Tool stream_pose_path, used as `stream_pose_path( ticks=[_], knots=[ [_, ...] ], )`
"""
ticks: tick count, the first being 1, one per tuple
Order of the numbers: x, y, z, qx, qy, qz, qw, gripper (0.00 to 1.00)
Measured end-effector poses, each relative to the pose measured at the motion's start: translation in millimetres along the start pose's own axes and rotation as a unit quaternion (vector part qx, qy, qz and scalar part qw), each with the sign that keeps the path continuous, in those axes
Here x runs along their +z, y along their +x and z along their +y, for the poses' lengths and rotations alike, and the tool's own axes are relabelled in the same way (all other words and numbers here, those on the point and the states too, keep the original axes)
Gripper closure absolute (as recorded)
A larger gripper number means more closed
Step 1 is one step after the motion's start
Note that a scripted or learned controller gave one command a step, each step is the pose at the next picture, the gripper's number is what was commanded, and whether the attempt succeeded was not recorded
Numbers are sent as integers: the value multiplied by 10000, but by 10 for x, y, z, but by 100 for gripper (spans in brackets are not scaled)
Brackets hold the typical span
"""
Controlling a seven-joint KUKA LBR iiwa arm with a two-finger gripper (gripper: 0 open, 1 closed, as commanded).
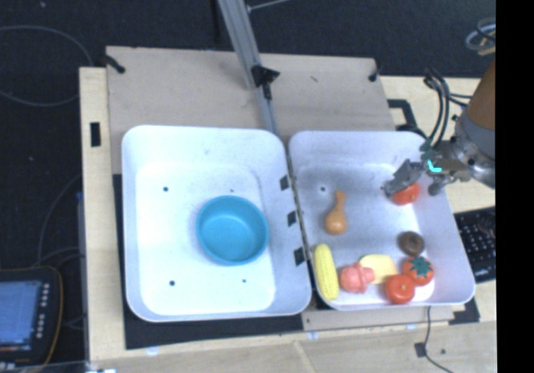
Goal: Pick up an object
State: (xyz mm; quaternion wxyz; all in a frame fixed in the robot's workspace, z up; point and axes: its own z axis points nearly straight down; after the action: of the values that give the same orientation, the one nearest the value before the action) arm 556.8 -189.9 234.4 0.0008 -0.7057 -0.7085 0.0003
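Gripper (415,179) is over the right bin (359,150), near its far-right corner, w/ a red item (405,194) right under or between the fingers. Can't tell from this angle if the fingers are wide, narrow or actually clamped on it; they're dark and blurred against it. So progress, as a judgement: approach is done, arm is at a target, but a secure grasp isn't confirmed and no clear lift shows, so the red item may be resting on the bin floor or just off it. Left to do: close firmly (if not already) and raise it clear. Other candidates sit in the same bin: a tan gourd (335,214) near the middle, corn (324,270) at the near-left corner, pink piece (356,278) and yellow piece (380,264) beside it, a brown nut (410,242) and tomatoes (410,280) toward the near-right corner. Left bin (158,154) holds a blue bowl (233,229), well apart from the arm.
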Motion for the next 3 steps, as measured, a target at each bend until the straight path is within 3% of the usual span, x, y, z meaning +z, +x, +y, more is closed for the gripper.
stream_pose_path(
  ticks=[1,3],
  knots=[
    [-16,-1,6,-1,-16,-3,10000,0],
    [1057,-42,-44,34,11,-16,10000,0]
  ],
)
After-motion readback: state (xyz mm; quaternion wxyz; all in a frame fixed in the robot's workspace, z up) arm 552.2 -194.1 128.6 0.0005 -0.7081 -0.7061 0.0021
